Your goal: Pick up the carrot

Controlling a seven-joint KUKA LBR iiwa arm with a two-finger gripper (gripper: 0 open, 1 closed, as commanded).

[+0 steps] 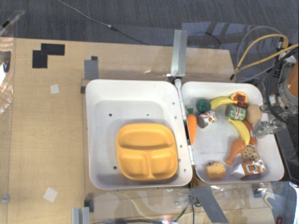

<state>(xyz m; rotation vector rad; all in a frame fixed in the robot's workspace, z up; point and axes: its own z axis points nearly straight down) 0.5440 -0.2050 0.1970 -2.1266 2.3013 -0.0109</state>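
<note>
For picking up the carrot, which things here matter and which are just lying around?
Matters: carrot, gripper, right bin.
Lying around: yellow divided plate, left bin, bananas, drumstick, corn, cans.

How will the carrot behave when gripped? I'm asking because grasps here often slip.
The carrot looks like a smooth moulded toy, so probably stiff and light, but possibly slippery. Its tapered, rounded body may roll or squirt out if pinched near the thin end. It lies along the right bin's left wall, which may leave little room for a finger on that side.
</note>
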